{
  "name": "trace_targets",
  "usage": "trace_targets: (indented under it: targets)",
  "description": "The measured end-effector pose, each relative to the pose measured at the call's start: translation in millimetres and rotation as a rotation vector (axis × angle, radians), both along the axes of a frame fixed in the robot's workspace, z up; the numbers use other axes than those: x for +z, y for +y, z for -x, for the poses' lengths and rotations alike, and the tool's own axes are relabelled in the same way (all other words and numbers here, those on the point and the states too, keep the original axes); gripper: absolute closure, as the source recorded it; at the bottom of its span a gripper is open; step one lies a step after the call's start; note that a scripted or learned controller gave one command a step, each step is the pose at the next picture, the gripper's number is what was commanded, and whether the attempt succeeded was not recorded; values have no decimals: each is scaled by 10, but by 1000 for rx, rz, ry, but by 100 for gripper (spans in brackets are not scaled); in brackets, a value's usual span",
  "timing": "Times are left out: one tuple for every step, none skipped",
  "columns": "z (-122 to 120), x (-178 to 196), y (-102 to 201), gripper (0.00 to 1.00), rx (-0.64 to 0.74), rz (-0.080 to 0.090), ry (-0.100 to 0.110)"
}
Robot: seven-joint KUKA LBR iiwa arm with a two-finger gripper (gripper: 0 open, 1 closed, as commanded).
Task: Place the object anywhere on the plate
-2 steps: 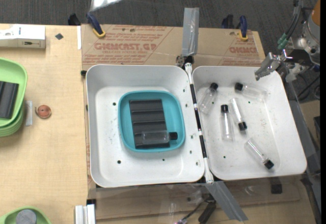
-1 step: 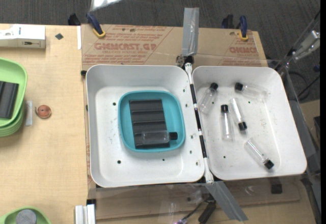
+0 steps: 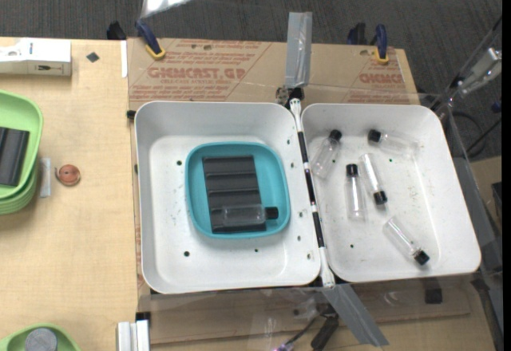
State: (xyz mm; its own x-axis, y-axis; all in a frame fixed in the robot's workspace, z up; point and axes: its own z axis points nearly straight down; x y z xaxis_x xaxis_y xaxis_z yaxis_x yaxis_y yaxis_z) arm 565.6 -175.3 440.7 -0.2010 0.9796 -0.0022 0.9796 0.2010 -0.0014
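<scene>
Two white bins are seen side by side, the left bin [image 3: 160, 214] and the right bin [image 3: 451, 206]. In the left one a teal plate [image 3: 196, 182] is set, with a dark rack [image 3: 230, 178] on it. One vial [image 3: 243, 218] is laid on the plate's near right part, on the rack. Other vials [image 3: 353, 190] are scattered in the right bin. The state of the claw cannot be told.

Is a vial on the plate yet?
Yes: one clear vial lies flat on the teal plate in the left bin.
</scene>
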Motion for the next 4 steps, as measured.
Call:
trace_targets:
  targets:
    - [0,0,0,0,0,0,0]
    - [0,0,0,0,0,0,0]
    - [0,0,0,0,0,0,0]
    - [0,0,0,0,0,0,0]
